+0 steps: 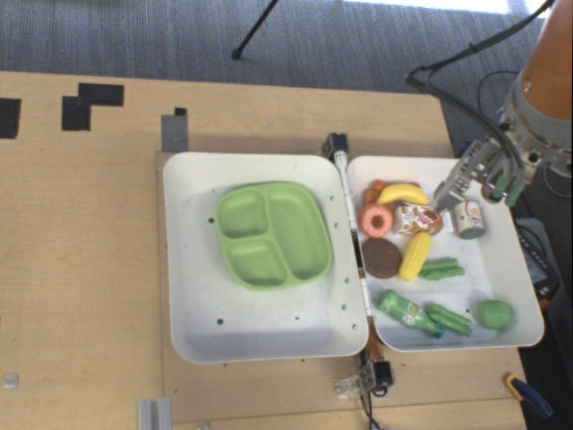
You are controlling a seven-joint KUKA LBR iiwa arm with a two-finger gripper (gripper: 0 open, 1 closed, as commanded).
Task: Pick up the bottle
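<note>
Gripper (457, 186) poised over the right bin (528, 316), 1 green bottle (407, 312) waiting.

You see the fingers spread and holding nothing; the bottle lies near the bin's front wall, below and left of them, long axis running left-right.
</note>
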